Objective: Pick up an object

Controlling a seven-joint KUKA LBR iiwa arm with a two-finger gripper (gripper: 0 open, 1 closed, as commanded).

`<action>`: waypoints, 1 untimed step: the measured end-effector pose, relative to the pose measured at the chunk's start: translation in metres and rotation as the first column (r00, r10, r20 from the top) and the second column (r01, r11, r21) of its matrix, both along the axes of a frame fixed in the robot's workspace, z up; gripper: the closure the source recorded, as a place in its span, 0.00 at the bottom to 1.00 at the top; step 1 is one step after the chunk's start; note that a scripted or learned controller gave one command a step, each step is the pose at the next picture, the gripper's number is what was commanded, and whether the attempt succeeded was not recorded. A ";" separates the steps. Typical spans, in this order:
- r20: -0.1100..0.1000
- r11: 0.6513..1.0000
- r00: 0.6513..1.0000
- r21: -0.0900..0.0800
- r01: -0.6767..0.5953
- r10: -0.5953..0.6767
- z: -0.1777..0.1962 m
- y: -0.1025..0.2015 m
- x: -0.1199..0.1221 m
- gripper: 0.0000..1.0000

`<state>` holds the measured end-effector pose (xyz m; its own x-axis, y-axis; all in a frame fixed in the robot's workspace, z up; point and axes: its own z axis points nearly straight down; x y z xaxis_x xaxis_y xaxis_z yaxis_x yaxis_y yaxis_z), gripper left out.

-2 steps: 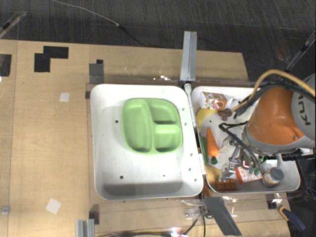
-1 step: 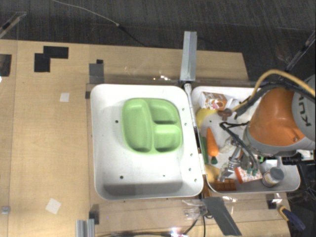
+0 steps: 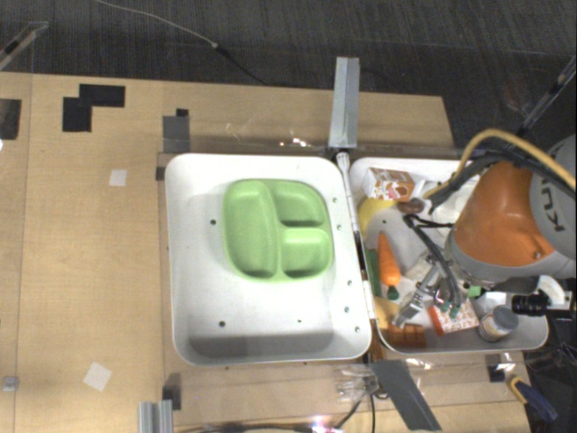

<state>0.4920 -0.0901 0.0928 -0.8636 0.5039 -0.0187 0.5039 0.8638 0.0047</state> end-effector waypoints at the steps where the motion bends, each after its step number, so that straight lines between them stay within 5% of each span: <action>1: 0.001 0.994 0.994 0.000 0.105 -0.105 0.000 0.002 0.000 0.00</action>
<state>0.4919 -0.0885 0.0927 -0.8060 0.5916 -0.0194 0.5916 0.8062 0.0056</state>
